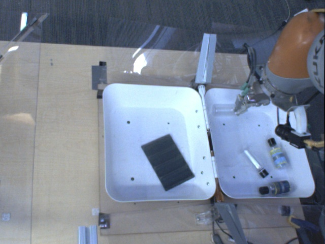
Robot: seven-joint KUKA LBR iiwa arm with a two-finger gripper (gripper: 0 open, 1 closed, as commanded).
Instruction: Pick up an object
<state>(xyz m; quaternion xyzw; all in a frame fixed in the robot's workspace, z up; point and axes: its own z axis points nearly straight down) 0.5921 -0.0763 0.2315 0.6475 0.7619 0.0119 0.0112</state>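
My gripper (245, 103) hangs over the far part of the right bin (228, 183), below the orange-banded wrist (294, 44). Nothing shows in its grasp. In that bin, nearer the front, lie a thin white tube with a black cap (255, 163), a small bottle with a blue label (278, 154), and a dark-capped bottle (274, 188) on its side by the front wall. All three lie apart from the gripper, toward the front right. A dark grey ribbed rectangular pad (167, 161) lies at a slant in the left bin (117, 136).
A metal bar (205, 59) stands behind the seam between the two bins. A black fitting on the arm (290, 136) overhangs the right bin's right side. A small dark bracket (99, 75) sits on the wooden bench at the left bin's far corner.
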